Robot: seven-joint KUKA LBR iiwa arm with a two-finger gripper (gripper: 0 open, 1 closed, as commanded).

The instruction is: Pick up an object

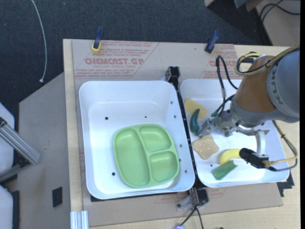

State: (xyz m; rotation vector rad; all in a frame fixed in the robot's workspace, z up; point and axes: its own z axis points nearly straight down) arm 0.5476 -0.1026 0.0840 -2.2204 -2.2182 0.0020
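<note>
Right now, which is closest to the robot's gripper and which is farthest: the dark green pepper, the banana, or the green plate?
1. Dark green pepper, right beside the gripper, on its left.
2. Banana, below it in the right bin.
3. Green plate, in the left bin.

Two white bins side by side on the bench. Left bin (90, 109): a green divided tray (143, 154). Right bin (267, 175): the gripper (212, 125) low beside a dark green curved piece (195, 121), with a tan slice (206, 147), a yellow banana-like piece (228, 155) and a green block (223, 171) nearby.
</note>
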